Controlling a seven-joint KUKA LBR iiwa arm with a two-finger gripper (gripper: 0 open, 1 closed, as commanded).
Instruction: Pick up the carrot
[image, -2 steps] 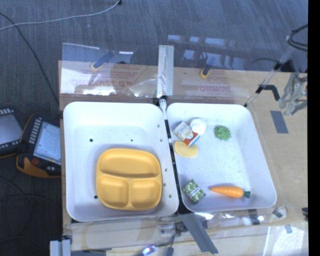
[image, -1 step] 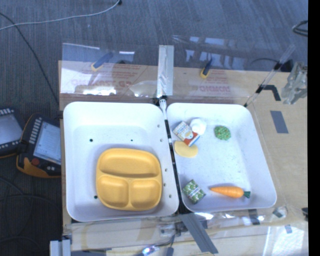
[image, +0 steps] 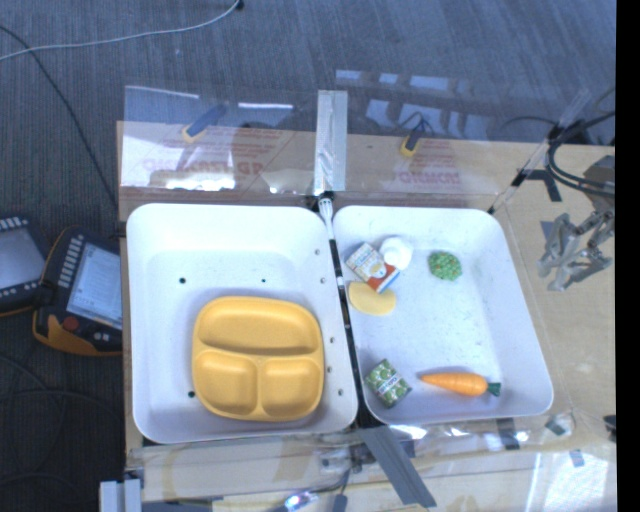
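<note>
Closest to me, near the front of the left shallow white bin (image: 160, 250), sits a yellow plastic plate with three sections (image: 260, 357). It has nothing to do with my job.

Next comes the right shallow white bin (image: 480, 320). At its front sits a small green patterned box (image: 386, 383). Just beside that box, on its right, lies the orange carrot with a green tip (image: 455, 383). It is flat on the bin floor, close to the front wall, with its pointed end toward the box. Nothing is touching it.

Further back in the same bin I see a small red and white carton (image: 367, 264), a flat yellow round piece (image: 372, 300), a little white ball-shaped thing (image: 397, 250) and a bumpy green lump (image: 445, 265).

Far right, outside the bin, I think the grey metal shape is my pincer (image: 575, 250). It is well apart from the carrot and carries nothing that I can see. I cannot tell how wide it is.

So I judge the job has not begun. The pincer must go over the bin, come down on the carrot, grab it and lift it.
</note>
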